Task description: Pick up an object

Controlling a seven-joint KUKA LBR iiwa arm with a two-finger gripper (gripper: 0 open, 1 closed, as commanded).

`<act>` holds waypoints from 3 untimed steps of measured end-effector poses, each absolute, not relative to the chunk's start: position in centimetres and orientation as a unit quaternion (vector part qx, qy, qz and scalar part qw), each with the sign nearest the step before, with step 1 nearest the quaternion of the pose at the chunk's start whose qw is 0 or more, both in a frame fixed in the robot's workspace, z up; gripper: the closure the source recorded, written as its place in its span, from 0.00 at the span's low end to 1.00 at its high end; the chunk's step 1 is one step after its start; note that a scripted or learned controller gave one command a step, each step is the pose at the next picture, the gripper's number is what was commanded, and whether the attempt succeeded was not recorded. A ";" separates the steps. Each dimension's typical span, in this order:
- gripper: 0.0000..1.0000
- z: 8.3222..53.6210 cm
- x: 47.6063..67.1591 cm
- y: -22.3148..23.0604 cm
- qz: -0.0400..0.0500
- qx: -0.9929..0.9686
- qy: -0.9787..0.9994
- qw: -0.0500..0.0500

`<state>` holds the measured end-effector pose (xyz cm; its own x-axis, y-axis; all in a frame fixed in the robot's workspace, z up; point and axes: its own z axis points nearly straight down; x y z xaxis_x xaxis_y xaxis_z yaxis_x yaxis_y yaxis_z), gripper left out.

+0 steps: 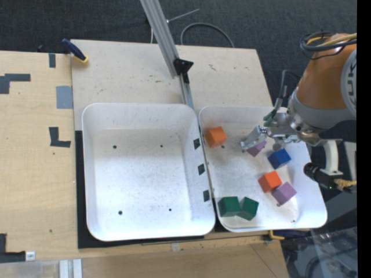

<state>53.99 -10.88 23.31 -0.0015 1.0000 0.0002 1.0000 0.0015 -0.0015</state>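
Observation:
My gripper [254,142] hangs over the upper middle of the right bin [307,222]. A small purple block [255,149] shows between its fingertips, partly covered by them, and the gripper is shut on it. Loose in the same bin lie an orange block [216,136] at the upper left, a blue block [279,157] just right of the gripper, a second orange block [269,181], a second purple block [284,193], and two green blocks [238,207] near the front wall.
The left bin [93,155] stands beside the right one, with a shared wall [203,167] between them. A grey metal pole [162,30] slants down from the top to the bins' back edge. The arm's orange band [324,80] sits at the right.

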 end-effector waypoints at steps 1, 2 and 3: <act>0.00 23.8 48.9 -15.5 0.002 -0.709 -0.705 0.001; 0.00 21.5 48.4 -18.9 0.002 -0.708 -0.706 0.001; 0.00 21.6 48.5 -18.6 0.001 -0.707 -0.708 0.001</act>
